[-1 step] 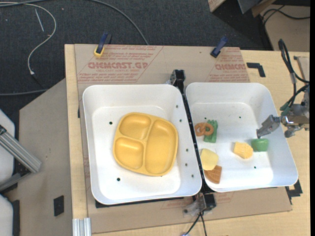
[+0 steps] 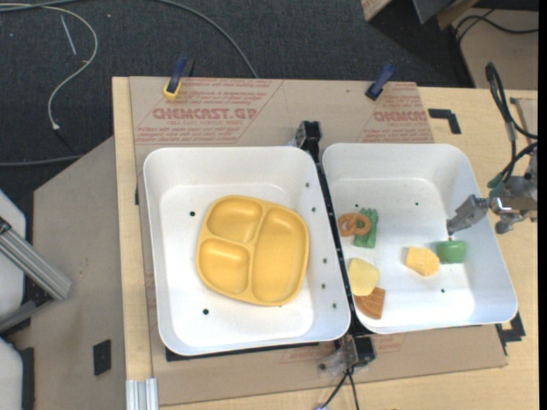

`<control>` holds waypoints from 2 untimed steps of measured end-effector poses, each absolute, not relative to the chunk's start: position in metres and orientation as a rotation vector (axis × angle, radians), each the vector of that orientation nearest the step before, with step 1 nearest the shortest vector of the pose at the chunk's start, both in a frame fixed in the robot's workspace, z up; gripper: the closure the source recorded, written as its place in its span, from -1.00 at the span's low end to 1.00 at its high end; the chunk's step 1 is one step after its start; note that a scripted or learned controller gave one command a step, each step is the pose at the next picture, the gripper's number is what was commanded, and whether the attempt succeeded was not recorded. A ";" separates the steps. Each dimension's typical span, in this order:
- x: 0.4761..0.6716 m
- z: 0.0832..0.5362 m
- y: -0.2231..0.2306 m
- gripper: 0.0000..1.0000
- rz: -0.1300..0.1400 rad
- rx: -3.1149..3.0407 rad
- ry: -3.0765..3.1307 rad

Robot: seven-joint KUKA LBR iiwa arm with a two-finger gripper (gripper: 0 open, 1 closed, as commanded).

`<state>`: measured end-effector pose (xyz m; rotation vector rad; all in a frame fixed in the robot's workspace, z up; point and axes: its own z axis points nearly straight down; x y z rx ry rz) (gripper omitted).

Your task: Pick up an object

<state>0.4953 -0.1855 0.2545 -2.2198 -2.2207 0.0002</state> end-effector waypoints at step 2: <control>0.500 0.148 -0.173 -1.00 0.003 -2.215 -2.217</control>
